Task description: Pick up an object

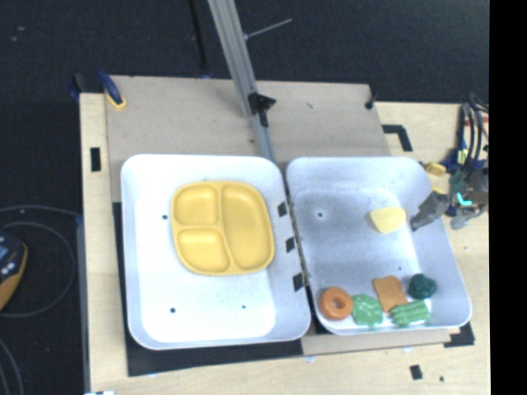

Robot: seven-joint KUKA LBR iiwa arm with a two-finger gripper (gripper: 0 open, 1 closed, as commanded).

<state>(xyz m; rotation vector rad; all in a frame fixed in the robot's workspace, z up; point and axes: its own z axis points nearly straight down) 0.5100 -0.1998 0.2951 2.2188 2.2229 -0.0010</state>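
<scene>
Position: my gripper (428,212) stands at the right rim of the right bin (346,175), just to the right of the yellow block (387,219), close beside it. Whether I touch the block cannot be judged from this angle.

Jaw state: cannot be made out at this size; nothing is seen held.

Contents, placed from the yellow block: below it, along the bin's near wall, an orange ring (335,303), a light green piece (366,310), a brown square (389,290), a green ridged piece (410,311) and a dark green lump (422,285). Well to its left, in the left bin (148,303), a yellow divided plate (222,226).

Assessment: approach stage, nothing lifted. The block lies alone and nearest, so I judge it the target. The next move calls for centring over it, descending, closing, then lifting.
</scene>
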